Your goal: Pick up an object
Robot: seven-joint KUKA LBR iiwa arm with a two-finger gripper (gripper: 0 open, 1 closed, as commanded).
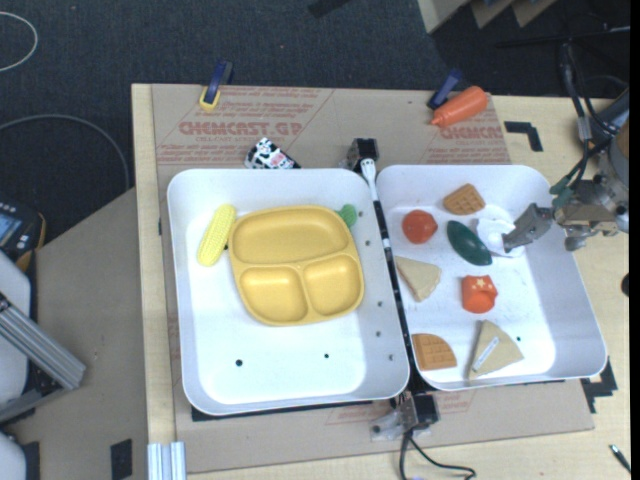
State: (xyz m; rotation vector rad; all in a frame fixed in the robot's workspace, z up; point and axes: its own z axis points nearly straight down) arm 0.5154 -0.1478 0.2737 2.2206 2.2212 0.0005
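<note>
– Gripper (522,232) low over the right bin (575,308), near its right edge, tipped down toward the left. Open or closed?

– Cannot tell from this angle. Nothing seen gripped.

– Closest to it?

– A white piece (493,233) just left of the tip, touching or nearly so, and a dark green piece (467,242) lying aslant against that.

– Elsewhere in that bin?

– Toward the far edge, a brown ridged cracker (463,200). Toward the left edge, a red tomato (420,227) with a pale wedge (418,278) below it. In the middle, a red pepper chunk (479,292). Along the near edge, a toast slice (434,351) and a sandwich wedge (495,348) side by side, apart.

– And the left bin (200,358)?

– Holds a yellow divided plate (297,265) with three compartments, set toward the far edge. A corn cob (215,234) just beside the plate's left rim, upright in the view. A small green bit (348,214) at the plate's far right corner.

– Outside the bins?

– On the board (150,268) beyond the far edges, an orange carrot (460,106) and a black-and-white toy (270,154). A yellow clamp (213,90) on the board's far edge.

– Any writing?

– Red print on the board, readable as "CHEMCAST GP" above the left bin; the same word, partly hidden, above the right one
</note>
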